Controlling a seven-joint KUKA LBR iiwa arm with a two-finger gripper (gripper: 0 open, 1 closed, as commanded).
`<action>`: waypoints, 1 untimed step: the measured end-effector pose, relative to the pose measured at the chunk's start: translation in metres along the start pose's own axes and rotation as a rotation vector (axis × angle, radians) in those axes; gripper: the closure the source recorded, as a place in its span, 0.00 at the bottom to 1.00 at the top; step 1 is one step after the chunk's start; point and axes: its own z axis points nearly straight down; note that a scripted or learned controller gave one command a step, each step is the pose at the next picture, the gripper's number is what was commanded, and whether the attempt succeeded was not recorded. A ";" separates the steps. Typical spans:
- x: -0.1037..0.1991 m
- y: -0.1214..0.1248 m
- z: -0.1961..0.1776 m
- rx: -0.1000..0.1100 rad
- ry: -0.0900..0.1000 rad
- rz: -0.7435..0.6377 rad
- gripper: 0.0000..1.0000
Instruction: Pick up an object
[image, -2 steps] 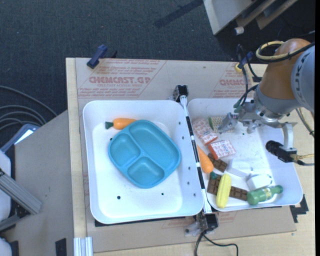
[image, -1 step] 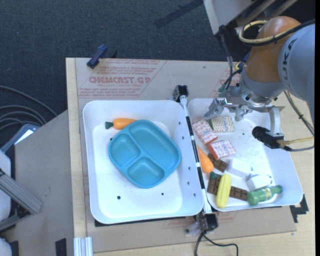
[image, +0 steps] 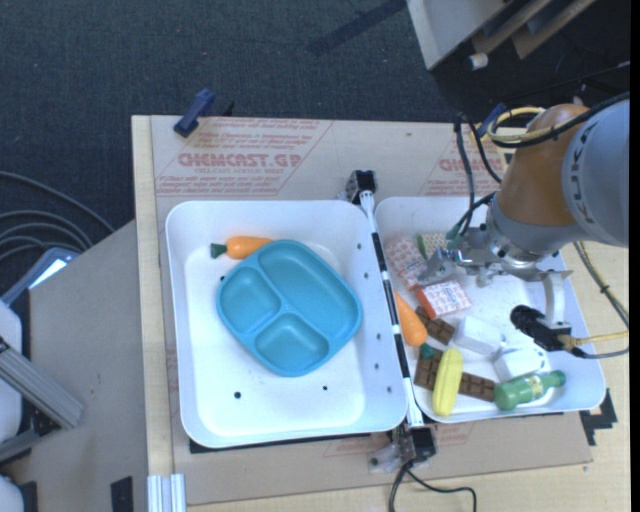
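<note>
while left bin (image: 200, 400) holds blue tray (image: 288, 306), right bin (image: 590, 375) holds corn (image: 447, 381).

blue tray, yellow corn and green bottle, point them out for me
blue tray (image: 288, 305), camera view, on the middle where its dividers meet
yellow corn (image: 447, 380), camera view, mid-length of the cob
green bottle (image: 522, 389), camera view, on its green body

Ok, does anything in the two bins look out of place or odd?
Mildly: the blue divided plate sits askew in the left bin, partly covering a toy carrot. The right bin is a jumbled pile. Nothing looks spilled or damaged.
</note>
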 end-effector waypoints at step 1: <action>0.000 -0.069 0.033 -0.006 -0.007 0.004 0.00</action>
